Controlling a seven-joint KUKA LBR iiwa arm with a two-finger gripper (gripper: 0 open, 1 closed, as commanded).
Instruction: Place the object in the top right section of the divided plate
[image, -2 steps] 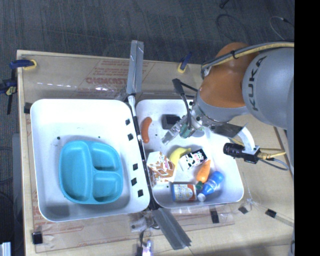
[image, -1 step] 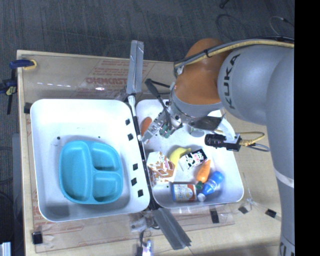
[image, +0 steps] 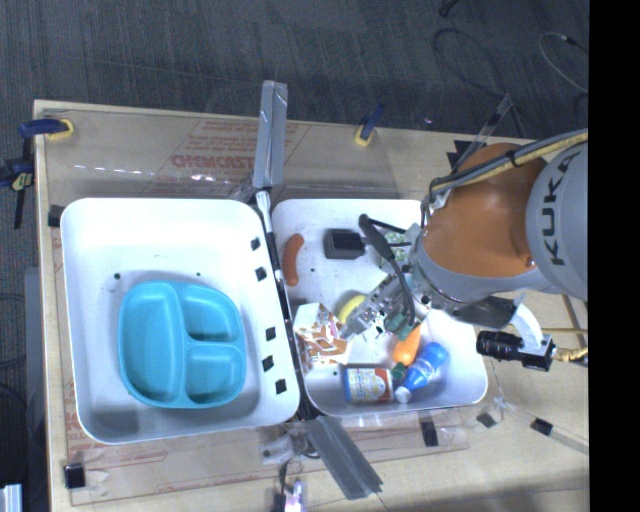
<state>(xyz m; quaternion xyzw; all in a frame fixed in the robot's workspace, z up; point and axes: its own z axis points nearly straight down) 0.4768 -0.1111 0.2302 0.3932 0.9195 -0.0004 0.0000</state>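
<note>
Sitting in the left bin (image: 90, 300), toward its near edge, is the blue divided plate (image: 183, 343), nothing in its sections. Across the divider in the right bin (image: 310, 215) lie a sausage (image: 292, 259) by the left wall, a black block (image: 343, 243), a patterned packet (image: 322, 338), a small can (image: 367, 384), an orange piece (image: 406, 347) and a blue bottle (image: 421, 370). The gripper (image: 372, 312) hangs over the yellow object (image: 351, 304) mid-bin; whether it grips anything, I cannot tell.
</note>
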